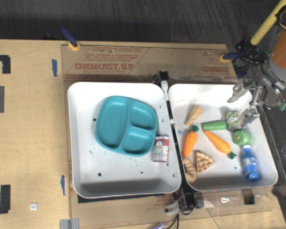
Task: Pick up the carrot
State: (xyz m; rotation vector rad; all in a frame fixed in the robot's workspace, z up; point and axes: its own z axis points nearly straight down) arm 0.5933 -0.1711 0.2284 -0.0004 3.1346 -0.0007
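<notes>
Here we see the two-finger metal gripper (245, 101) spread open, holding nothing, at the right white bin's (271, 175) two o'clock; the stubby orange carrot (190, 143) lies at nine o'clock.

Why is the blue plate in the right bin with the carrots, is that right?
Not quite. The camera view shows the blue plate in the left bin. The carrots are in the right bin, as you said, so the plate is not with them.
</notes>
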